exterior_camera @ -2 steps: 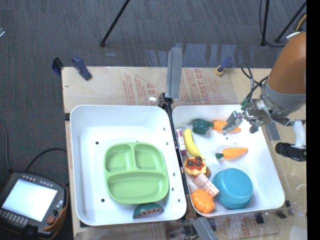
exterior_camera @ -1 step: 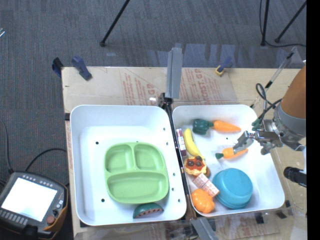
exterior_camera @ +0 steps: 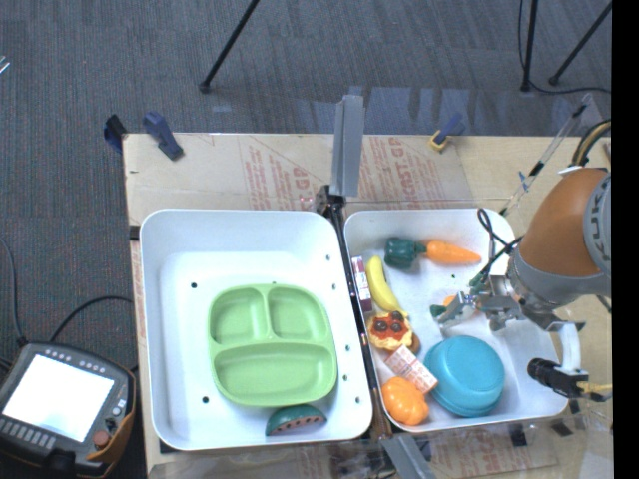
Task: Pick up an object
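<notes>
From the overhead camera I see my gripper [exterior_camera: 461, 307] low inside the right bin [exterior_camera: 496, 230], over bare floor between the toy carrot [exterior_camera: 449, 253] and the blue bowl [exterior_camera: 468, 374]. I cannot tell whether the jaws are apart or closed; nothing shows between them. The nearest candidates are that carrot, lying flat near the back wall with a dark green top [exterior_camera: 401, 251], and the toy banana [exterior_camera: 380, 284] beside the divider. Both look like light, hollow, stiff plastic with smooth, rounded skins, so I judge they would squirt sideways under a pinch near a tapered end; I would take the carrot across its thick middle. The bowl looks too broad except by its rim. In the left bin [exterior_camera: 240, 230] sits a green divided plate [exterior_camera: 272, 345] with a watermelon slice [exterior_camera: 297, 420] just below it
</notes>
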{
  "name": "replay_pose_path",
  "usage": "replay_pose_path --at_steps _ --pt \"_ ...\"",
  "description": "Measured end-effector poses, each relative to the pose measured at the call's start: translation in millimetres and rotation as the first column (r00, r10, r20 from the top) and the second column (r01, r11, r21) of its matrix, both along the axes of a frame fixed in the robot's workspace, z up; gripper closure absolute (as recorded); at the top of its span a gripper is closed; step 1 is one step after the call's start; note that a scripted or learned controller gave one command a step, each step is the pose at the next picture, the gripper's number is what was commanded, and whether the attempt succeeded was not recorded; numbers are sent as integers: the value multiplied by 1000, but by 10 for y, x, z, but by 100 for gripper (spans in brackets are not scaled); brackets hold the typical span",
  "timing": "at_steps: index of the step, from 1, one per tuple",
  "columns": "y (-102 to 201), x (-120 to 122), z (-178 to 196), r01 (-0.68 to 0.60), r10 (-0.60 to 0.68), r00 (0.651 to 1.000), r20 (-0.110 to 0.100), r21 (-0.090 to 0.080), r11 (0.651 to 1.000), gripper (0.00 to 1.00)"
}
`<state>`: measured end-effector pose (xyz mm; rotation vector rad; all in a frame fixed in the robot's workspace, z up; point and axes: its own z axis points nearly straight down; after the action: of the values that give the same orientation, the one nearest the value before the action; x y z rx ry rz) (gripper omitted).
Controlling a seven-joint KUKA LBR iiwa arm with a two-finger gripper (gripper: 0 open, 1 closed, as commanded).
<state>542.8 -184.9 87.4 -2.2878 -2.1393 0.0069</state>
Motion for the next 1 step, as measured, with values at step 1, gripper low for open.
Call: replay_pose_path --at_steps 1 --pt "347 -60 56 -101 101 995 1 1 995 0"
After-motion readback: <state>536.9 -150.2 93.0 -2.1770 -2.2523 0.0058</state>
